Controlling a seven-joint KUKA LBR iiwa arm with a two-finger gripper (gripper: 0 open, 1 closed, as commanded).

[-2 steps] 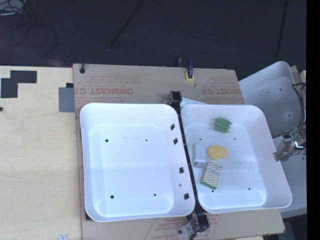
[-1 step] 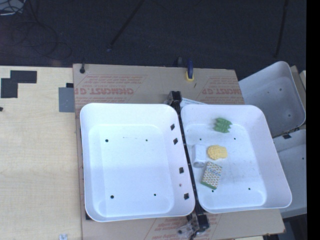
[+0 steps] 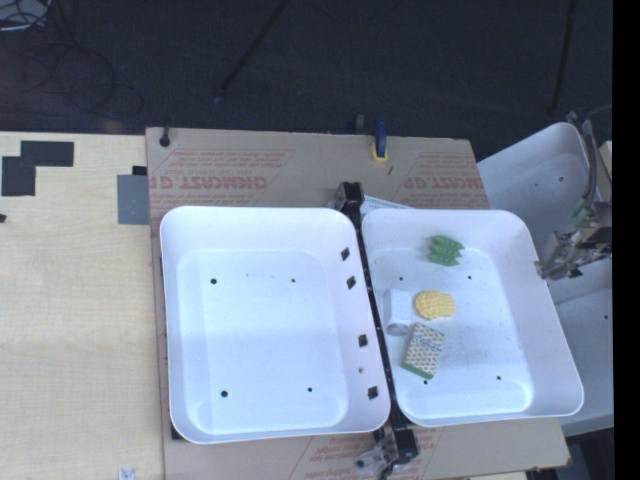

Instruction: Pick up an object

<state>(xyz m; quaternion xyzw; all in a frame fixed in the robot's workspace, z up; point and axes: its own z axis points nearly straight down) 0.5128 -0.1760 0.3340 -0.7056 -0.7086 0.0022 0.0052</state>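
Claw (image 3: pixel 572 251): seen beyond right bin (image 3: pixel 540 368); state could not be told.
Right bin: green piece (image 3: pixel 445 250), yellow disc (image 3: pixel 433 304), patterned packet (image 3: pixel 424 349) were held.

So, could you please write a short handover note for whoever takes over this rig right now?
Gripper: at the right bin's outer right rim, above its edge, with nothing visibly held; finger state is not clear.
Objects: all three lie in the right bin, towards its left side: a green piece at the back, a yellow round piece in the middle and a patterned rectangular block in front.
Left bin: white, beside the right one.
Done: no pick yet.
Left: reach in, grasp one object and lift.
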